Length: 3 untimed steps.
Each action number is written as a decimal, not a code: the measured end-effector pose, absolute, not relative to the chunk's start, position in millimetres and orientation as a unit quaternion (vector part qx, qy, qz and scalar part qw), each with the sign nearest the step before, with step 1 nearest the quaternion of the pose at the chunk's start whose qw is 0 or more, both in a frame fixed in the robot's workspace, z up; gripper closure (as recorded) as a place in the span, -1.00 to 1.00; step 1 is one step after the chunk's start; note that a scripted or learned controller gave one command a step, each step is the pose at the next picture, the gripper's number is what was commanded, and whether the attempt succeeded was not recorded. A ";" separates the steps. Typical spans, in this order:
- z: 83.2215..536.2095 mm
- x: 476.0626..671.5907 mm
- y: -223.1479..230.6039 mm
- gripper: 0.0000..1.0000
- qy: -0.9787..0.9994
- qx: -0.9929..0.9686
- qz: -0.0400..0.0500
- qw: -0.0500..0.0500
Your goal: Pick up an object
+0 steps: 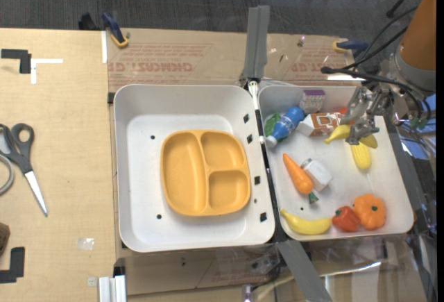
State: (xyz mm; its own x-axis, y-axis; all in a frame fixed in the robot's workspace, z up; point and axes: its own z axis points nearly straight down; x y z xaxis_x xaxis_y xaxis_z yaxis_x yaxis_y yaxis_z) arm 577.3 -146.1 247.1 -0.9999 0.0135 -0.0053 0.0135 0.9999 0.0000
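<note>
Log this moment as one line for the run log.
gripper: over right bin, far end | below: corn, small banana | carrot: mid-bin | left bin: yellow tray

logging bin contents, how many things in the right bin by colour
In the right bin:
yellow: 3, a banana, corn, a small banana
orange: 2, a carrot, a pumpkin
red: 1, a pepper
blue and green: 1, a bottle
white: 1, a block
brown: 1, a carton
purple: 1, a small tub
total: 10
</note>
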 end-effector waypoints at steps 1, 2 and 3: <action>121.1 644.2 -186.5 1.00 0.999 0.049 -0.003 0.017; 95.3 588.1 -134.4 1.00 0.997 0.080 0.000 0.003; 275.0 538.3 -135.1 1.00 0.989 0.147 0.000 0.002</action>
